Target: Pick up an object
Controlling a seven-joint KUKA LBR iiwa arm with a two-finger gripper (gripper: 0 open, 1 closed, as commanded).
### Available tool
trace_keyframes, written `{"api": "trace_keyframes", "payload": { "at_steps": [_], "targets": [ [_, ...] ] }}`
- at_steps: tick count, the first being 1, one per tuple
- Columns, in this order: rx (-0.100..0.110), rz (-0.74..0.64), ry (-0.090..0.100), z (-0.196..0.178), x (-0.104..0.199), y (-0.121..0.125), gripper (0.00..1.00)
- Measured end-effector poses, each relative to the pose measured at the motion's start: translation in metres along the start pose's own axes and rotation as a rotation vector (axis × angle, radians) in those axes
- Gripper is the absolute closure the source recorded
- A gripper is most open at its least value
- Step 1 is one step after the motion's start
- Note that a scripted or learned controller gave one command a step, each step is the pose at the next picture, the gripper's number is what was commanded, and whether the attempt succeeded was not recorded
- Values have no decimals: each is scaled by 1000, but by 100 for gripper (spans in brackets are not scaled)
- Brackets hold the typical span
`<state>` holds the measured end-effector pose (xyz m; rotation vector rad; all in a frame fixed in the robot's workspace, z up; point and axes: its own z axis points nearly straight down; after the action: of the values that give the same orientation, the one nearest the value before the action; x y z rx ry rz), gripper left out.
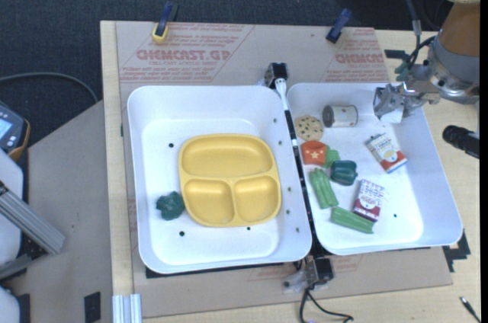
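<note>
Camera view: grey can (340, 115) lies just left of end effector (390, 105).

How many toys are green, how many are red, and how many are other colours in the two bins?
Green: 4, broccoli, pepper, two long veggies
Red: 3, tomato toy, two small cartons
Yellow: 1, divided plate
Tan: 1, cookie
Silver: 1, can
Total: 10

arm (461, 47) cut off at right edge, carton (386, 152) print too small
</note>
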<state>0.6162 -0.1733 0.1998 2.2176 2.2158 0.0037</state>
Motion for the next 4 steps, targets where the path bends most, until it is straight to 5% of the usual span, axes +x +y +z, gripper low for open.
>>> {"api": "trace_keyframes", "payload": {
  "at_steps": [1, 4],
  "targets": [
    [1, -1, 1, -27, 0, 1, 100],
    [12, -7, 7, -18, 151, -58, 100]
  ]
}}
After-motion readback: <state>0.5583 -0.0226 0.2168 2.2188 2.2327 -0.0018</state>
